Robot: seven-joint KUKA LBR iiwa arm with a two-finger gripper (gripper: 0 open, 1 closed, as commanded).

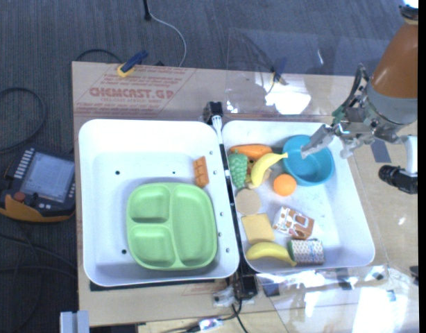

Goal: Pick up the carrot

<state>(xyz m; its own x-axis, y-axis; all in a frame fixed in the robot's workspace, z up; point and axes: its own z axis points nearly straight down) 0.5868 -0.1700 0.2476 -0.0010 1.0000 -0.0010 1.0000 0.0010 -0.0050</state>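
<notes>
The carrot point(251, 150) is orange with a green end. It lies flat at the back left of the right bin point(352, 214), touching a green bumpy vegetable point(238, 168) and a yellow banana point(266, 166). My gripper point(331, 144) hangs over the back right of that bin, above the rim of a blue bowl point(310, 164). It is well to the right of the carrot. It is open, with one grey finger point(316, 143) slanting over the bowl, and nothing sits between the fingers.
The right bin also holds an orange fruit point(284, 184), a tan disc point(248, 201), a yellow square point(257, 226), a second banana point(270, 253), a printed packet point(294, 222) and a small can point(308, 250). The left bin point(102, 151) holds a green divided plate point(173, 226) and a small orange piece point(200, 171).
</notes>
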